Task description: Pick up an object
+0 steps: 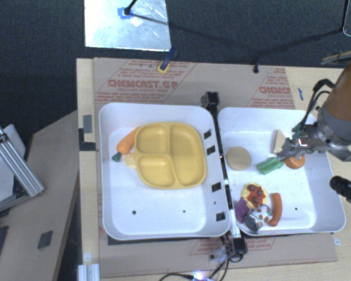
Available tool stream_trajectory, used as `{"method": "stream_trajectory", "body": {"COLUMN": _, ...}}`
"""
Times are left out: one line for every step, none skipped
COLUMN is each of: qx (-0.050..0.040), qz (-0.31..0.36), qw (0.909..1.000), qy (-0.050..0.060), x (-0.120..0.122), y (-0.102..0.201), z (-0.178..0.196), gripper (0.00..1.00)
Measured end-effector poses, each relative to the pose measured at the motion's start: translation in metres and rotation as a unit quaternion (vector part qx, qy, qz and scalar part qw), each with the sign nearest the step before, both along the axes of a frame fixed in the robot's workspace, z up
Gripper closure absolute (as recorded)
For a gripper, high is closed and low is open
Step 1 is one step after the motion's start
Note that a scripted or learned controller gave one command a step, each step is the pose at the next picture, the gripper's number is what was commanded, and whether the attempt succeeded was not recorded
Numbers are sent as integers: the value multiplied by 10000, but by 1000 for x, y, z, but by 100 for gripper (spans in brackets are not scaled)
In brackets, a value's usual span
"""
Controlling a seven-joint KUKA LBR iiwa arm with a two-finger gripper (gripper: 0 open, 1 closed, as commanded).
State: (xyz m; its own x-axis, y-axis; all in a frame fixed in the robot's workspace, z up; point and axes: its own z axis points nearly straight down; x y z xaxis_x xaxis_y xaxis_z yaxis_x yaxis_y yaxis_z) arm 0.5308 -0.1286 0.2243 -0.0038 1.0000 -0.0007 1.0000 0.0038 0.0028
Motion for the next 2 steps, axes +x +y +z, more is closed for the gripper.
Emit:
{"method": "stream_trajectory", "body": {"qx": 4, "qz": 22, "qw": 10000, "qy": -7, "x": 29, "y": 37, "z": -7, "gripper": 100}}
{"method": "stream_trajectory", "body": {"qx": 7, "qz": 26, "qw": 10000, "qy": -14, "x": 70, "y": 71, "z": 4, "gripper": 100}}
